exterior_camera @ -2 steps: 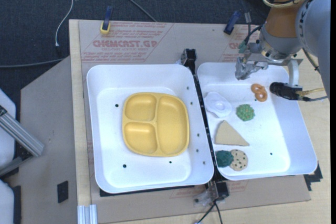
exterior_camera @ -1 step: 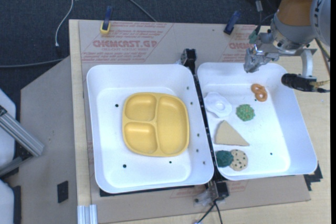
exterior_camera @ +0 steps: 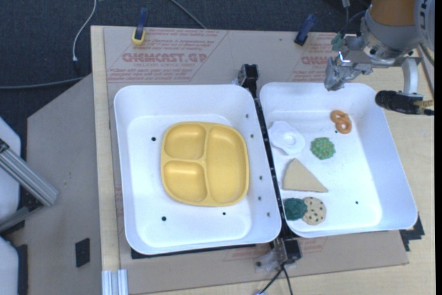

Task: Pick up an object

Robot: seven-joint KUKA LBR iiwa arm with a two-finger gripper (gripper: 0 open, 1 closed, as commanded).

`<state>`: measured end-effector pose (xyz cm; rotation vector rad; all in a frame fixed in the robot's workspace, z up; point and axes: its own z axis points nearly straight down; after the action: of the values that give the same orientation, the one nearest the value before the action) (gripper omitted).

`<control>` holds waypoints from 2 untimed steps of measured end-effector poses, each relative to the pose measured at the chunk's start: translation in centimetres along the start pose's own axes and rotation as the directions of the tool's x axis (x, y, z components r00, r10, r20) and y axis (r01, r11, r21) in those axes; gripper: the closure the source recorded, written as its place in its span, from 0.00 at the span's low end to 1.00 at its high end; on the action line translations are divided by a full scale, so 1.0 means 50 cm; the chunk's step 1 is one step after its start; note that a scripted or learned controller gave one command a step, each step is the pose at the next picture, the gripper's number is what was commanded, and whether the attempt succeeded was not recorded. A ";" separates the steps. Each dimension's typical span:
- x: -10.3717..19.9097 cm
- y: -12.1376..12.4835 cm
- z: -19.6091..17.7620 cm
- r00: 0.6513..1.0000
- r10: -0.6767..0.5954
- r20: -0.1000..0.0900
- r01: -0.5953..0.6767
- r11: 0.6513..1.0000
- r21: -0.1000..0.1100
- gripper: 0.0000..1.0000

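The two-finger gripper (exterior_camera: 336,81) hangs over the far rim of the right-hand white bin (exterior_camera: 394,169), above the grey wrist with its orange band — and there is nothing between its tips. Whether it is spread or closed I cannot tell from this slanted look; the tips blur into one dark cluster.

Nearest below it lies the small orange pretzel-shaped piece (exterior_camera: 340,121), near the bin's back wall. A little further in sits the round green broccoli-like floret (exterior_camera: 322,148), and just beside that, toward the divider, a small white round cup-like piece (exterior_camera: 286,139). Then the tan triangular wedge (exterior_camera: 301,177) in the middle, and at the near edge a dark green leafy lump (exterior_camera: 294,208) touching a speckled round cookie (exterior_camera: 313,211).

The pick has not begun, I judge — the approach is the step in hand. The pretzel looks the shortest reach, but it lies flat and thin (a hard thing to pinch); the green floret stands prouder and well apart from its neighbours, so it may be the safer choice. Come straight down, centred, and close only once both tips straddle it.

Off in the left white bin (exterior_camera: 131,169), the yellow three-compartment plastic tray (exterior_camera: 205,164) sits alone.
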<state>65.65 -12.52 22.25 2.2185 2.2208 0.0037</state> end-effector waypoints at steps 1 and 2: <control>0.110 -0.054 0.010 1.000 -0.003 -0.003 0.003 1.000 0.007 1.00; 0.195 -0.099 0.021 1.000 -0.003 -0.002 0.003 1.000 0.008 1.00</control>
<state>60.67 -2.77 21.20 2.2205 2.2286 -0.0025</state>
